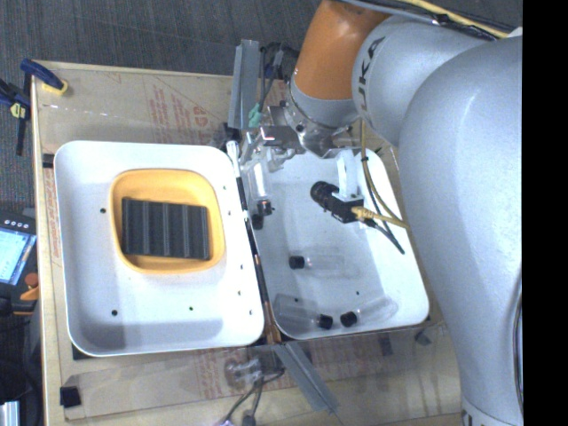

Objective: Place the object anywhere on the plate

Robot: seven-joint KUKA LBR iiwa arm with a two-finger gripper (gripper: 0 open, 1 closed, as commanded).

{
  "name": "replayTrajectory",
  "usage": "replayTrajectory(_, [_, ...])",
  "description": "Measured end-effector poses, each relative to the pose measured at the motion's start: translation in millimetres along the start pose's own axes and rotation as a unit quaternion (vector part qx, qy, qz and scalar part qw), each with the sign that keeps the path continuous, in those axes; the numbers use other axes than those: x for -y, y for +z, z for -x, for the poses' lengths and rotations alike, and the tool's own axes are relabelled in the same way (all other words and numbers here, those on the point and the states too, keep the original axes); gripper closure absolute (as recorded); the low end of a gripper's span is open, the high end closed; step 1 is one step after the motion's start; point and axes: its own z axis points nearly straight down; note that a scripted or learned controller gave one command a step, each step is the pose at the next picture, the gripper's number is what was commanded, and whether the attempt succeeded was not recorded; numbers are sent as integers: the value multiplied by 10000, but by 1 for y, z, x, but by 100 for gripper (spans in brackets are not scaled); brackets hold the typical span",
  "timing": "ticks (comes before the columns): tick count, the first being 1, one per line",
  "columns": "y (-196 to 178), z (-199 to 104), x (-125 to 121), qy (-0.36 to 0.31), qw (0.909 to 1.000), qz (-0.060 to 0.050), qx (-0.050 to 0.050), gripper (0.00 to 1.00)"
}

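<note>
A yellow plate (169, 189) lies in the left white bin (89, 309). A dark grey ribbed rectangular object (169, 229) rests flat on the plate, covering most of its middle. My gripper (259, 201) hangs over the divider between the two bins, at the left edge of the right bin (390, 273), well right of the plate. I see nothing held in it. The grey arm with its orange band (333, 43) covers the upper right of the view.
In the right bin lie clear plastic pieces with black caps, one (315, 262) mid-bin and a pair (342, 318) by the near wall. A black connector with cables (335, 202) hangs off the wrist. Blue clamps (40, 74) sit at the bench's far left corner.
</note>
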Motion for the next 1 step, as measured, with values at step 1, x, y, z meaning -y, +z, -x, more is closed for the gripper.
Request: replayTrajectory(1, [40, -22, 9, -1036, 9946, -21, -2, 100])
